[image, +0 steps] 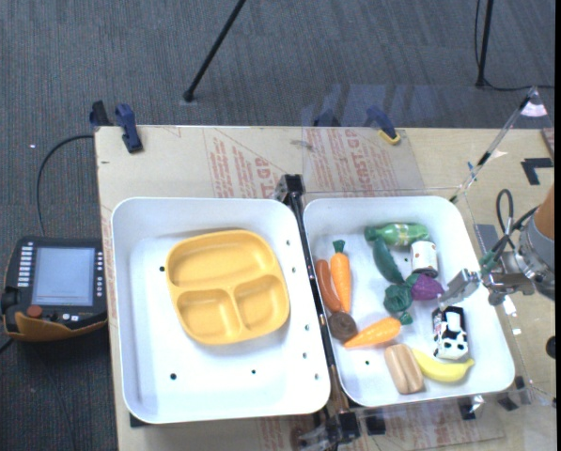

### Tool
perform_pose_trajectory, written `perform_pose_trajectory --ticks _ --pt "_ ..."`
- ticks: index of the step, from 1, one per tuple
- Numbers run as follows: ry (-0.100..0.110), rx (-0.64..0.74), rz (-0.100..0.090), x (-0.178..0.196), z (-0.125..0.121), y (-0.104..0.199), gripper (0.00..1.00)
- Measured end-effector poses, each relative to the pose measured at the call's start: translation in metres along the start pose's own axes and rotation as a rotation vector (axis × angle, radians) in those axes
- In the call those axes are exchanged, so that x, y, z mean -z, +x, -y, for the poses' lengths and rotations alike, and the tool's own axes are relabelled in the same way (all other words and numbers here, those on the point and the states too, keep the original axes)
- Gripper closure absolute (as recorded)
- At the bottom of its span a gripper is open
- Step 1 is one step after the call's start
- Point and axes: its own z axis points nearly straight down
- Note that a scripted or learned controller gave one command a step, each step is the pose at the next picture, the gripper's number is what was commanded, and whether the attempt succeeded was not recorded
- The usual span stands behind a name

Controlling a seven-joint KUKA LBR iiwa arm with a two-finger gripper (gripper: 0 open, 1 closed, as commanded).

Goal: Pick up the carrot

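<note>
The desk carries two shallow white bins side by side. The right-hand white bin [477, 252] holds the task object: an upright orange toy carrot with a green top [340, 272], lying at 9 o'clock in that bin, just beside the centre divider. A second, paler orange carrot-like piece [326, 285] lies touching it on the 9 o'clock side, and a third orange tapered carrot [374, 332] lies tilted at 6 o'clock of it, next to a small brown round item [342, 325].

The pincer [477, 285] sits at the 3 o'clock rim of the right bin, well apart from the carrots. Whether it is released or clenched cannot be told; nothing is visibly held.

Procedure, as judged: the step in hand is the approach. Travel toward 9 o'clock across the bin, align over the carrot's thick middle, and close across its width, not its length.

Obstructions: a dark green leafy vegetable [389, 263], a purple toy [426, 286] and a small white jar [423, 255] lie on the direct path. The adjacent pale piece and the divider leave little side clearance. A yellow banana [444, 368], a black-and-white cow figure [451, 332] and a tan bread-like stick [404, 367] lie at 5 o'clock. The left bin holds a yellow compartment plate [227, 285].
</note>
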Motion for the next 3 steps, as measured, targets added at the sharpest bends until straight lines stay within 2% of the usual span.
perform_pose_trajectory --ticks 1,2,3 --pt "0.015 0.024 -0.009 -0.081 0.026 0.096 0.0" --pt "0.004 -0.226 0.0 -0.117 -0.018 0.119 0.0" --pt "0.009 -0.23 -0.002 -0.108 -0.017 0.118 1.0"
